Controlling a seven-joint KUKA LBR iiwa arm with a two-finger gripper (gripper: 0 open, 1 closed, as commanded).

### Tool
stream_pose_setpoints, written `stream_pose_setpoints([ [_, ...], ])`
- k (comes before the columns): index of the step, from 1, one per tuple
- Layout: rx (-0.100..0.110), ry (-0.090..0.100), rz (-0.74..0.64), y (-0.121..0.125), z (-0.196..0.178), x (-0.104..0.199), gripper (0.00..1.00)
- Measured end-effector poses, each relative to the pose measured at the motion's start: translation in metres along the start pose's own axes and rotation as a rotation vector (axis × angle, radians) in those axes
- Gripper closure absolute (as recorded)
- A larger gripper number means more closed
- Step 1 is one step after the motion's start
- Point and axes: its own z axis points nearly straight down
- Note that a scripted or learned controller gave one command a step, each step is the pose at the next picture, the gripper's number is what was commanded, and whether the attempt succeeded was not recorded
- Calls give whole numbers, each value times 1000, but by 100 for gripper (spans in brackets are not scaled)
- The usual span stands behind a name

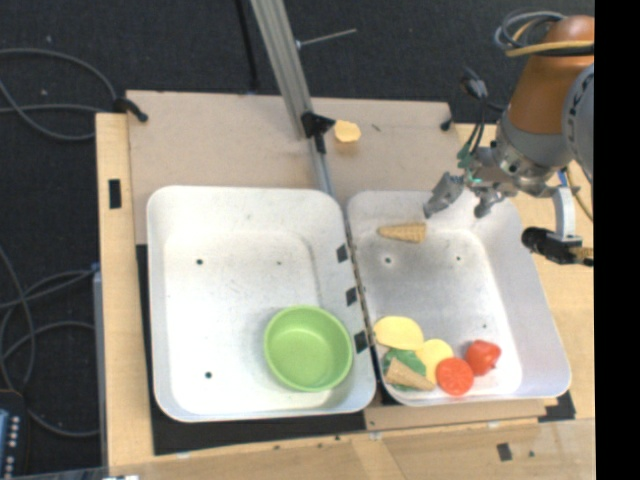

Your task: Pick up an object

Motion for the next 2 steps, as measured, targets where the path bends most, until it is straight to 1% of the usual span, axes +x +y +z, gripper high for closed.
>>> stream_pose_setpoints([
  [1,1,-1,-1,0,0,0,0],
  [2,5,-3,5,1,57,-12,0],
])
